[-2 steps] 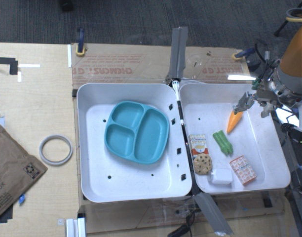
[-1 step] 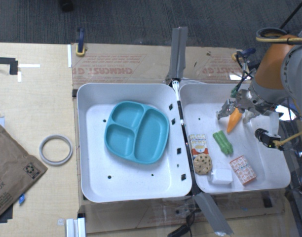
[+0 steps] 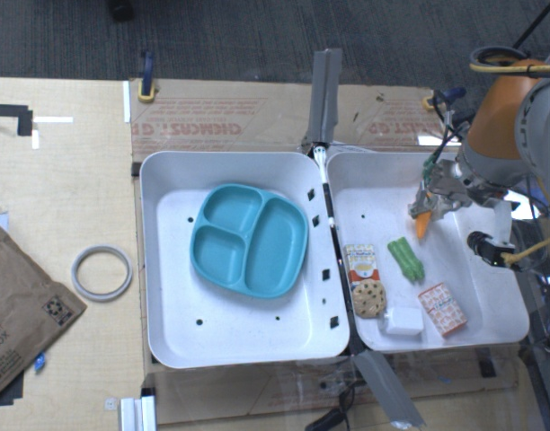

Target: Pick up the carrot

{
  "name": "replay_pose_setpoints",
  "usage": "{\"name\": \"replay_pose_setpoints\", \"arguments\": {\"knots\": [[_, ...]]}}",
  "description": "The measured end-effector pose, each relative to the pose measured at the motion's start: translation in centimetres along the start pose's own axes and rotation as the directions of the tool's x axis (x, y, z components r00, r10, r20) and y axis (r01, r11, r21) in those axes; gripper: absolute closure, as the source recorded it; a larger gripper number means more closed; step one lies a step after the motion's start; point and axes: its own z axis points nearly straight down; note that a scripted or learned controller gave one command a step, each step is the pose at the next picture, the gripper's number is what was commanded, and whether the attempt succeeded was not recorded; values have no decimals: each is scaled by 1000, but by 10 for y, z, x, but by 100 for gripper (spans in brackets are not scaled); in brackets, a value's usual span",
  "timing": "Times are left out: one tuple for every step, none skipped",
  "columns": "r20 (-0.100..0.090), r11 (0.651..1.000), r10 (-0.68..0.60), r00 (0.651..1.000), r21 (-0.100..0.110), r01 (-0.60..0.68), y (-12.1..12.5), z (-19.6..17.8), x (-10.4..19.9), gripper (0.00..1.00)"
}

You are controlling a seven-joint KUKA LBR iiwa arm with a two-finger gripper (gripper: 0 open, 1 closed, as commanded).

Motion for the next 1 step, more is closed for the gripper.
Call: {"name": "replay_pose_setpoints", "arguments": {"knots": [[2,988,155,988,10,-155,23,-81,48,100]]}}
